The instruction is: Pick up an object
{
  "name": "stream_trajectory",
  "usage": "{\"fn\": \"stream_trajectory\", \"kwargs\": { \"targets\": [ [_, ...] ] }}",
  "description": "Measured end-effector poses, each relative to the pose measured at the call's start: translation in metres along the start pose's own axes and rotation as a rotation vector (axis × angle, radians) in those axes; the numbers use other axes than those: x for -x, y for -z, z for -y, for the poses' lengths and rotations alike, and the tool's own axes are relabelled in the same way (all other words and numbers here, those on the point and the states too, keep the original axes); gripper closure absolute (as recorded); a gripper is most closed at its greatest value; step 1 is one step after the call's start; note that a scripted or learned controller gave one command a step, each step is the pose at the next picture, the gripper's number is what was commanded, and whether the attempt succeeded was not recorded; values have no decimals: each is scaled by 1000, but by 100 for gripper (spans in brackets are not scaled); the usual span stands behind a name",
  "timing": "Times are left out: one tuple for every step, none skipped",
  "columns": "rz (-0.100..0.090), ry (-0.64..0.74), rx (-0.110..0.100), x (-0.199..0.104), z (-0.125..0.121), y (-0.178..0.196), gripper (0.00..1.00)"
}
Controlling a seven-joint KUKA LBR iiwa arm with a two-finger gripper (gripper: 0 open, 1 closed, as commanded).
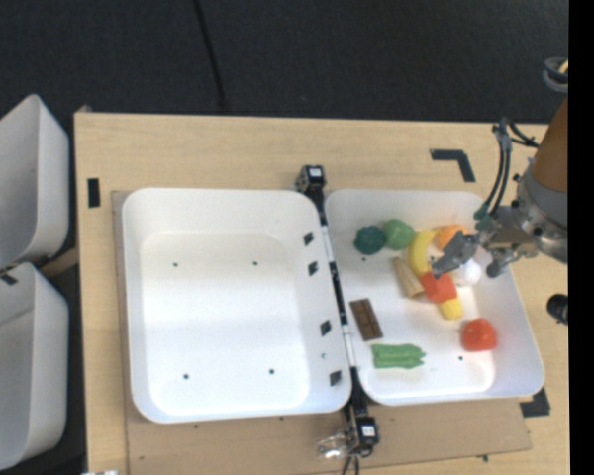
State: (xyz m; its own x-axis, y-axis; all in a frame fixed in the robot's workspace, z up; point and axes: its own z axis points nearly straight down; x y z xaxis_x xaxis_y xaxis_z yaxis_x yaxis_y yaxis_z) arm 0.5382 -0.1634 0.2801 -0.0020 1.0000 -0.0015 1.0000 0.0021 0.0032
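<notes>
We look down at a slant on a pale wooden bench [277,137] set against a dark floor, with a thin dark cable running across that floor at the top. Two white tubs stand off the bench's left edge. On the bench sit two shallow white bins side by side, touching along a middle seam lined with small black clips. The left bin [228,305] has a plain white floor with a few tiny dark dots. The right bin [505,364] holds all the objects.

In that bin we see a teal lump [370,238] just beside a green piece [398,232], then a yellow piece [419,251] and an orange piece [447,234] near the far wall. A tan stick [409,281] lies below them, a red block [439,287] touches a small yellow block [452,309], and a red ball [478,334] sits apart toward the near right. A brown bar [365,318] and a green slab [397,356] lie near the seam.

The arm reaches in from the right, and the gripper [462,257] hangs low over the cluster, just above the red block. We cannot tell how its pincer stands, since it is too small and blurred here.
</notes>
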Motion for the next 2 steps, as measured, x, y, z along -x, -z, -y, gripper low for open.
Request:
{"fn": "stream_trajectory", "kwargs": {
  "targets": [
    [2, 0, -1, 29, -58, -141, 0],
    [2, 0, 20, -40, -103, -164, 0]
  ]
}}
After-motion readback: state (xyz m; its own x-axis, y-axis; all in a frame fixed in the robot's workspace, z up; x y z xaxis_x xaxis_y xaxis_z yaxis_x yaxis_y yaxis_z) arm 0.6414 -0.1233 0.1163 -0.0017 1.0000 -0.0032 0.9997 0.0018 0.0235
